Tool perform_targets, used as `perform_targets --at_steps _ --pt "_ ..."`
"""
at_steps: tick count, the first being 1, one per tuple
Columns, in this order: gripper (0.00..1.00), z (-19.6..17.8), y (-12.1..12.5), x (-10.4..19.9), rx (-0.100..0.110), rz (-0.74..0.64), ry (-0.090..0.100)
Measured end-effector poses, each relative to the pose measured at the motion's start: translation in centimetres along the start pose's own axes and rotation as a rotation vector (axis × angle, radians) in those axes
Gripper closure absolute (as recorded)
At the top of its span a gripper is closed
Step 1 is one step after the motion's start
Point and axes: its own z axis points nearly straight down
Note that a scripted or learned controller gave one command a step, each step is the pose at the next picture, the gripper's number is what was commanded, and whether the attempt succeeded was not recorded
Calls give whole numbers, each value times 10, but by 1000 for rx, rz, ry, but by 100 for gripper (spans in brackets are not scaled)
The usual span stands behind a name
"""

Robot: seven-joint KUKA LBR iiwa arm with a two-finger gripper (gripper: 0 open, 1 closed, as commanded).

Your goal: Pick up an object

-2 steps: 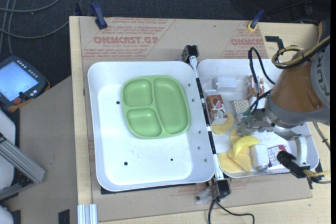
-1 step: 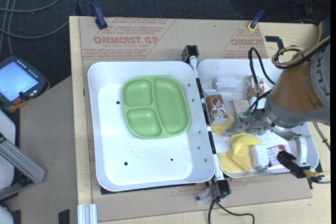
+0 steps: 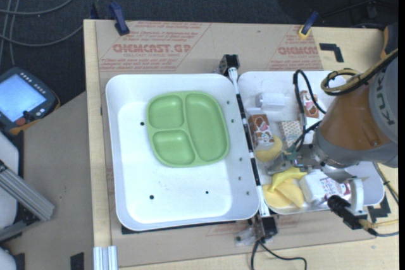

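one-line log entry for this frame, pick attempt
arm: low over right white bin | pincer: among clutter, grip unclear | near: yellow banana-shaped toy | left white bin: green three-compartment plastic tray

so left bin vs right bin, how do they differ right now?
The left bin holds one thing, a green divided tray lying flat; the right bin holds a jumble of small things, yellow pieces and packets among them. The left bin's floor is mostly bare white; the right bin's is largely covered. The arm hangs over the right bin, not the left. Both are shallow, white, side by side.
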Motion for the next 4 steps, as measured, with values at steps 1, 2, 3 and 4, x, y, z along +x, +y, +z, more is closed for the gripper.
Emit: perform_targets --at_steps 1,2,3,4 --pt "100 -10 1 0 -2 1 -1" --pt "0 -10 0 0 -2 1 -1" --pt "0 0 78 -47 1 -1 -1" --pt "0 5 130 -90 43 4 8"
